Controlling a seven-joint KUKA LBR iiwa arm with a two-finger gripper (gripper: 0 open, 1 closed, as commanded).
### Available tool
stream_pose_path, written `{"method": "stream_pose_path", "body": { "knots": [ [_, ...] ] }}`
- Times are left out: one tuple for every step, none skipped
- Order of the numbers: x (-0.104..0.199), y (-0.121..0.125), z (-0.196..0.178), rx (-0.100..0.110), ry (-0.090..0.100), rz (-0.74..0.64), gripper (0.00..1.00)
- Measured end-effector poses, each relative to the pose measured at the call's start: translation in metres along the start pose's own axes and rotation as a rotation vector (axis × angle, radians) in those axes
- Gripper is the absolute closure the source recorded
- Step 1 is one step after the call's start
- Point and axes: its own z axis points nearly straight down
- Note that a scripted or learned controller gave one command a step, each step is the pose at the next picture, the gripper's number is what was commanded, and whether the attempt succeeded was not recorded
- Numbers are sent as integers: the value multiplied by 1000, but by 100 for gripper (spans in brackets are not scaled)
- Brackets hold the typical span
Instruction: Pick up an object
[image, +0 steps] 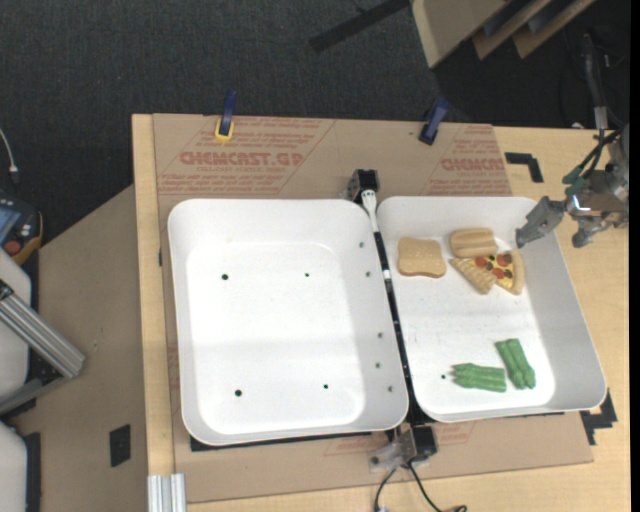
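Note:
The right white bin (560, 330) holds a slice of toast (421, 257), a bread roll (473, 242), a pizza slice (492, 271) and two green bean pods (497, 368). My gripper (560, 228) hovers over the bin's far right rim, just right of the roll and the pizza slice. Its two fingers (533, 222) stand apart, so it is open with nothing between them. The arm enters at the right edge of the view.
The left white bin (270, 320) sits beside the right one on a cardboard sheet (300, 150) held by two clamps at the back. A black divider strip (385, 290) runs between the bins. A cable connector (405, 450) lies at the front.

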Motion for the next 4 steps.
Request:
{"method": "stream_pose_path", "body": {
  "knots": [
    [54,-50,-41,3,6,-9,0],
    [90,-84,-111,-5,4,-9,0],
    [127,-83,-216,-11,4,-10,0],
    [181,-83,-255,-5,5,-11,0]
  ]
}}
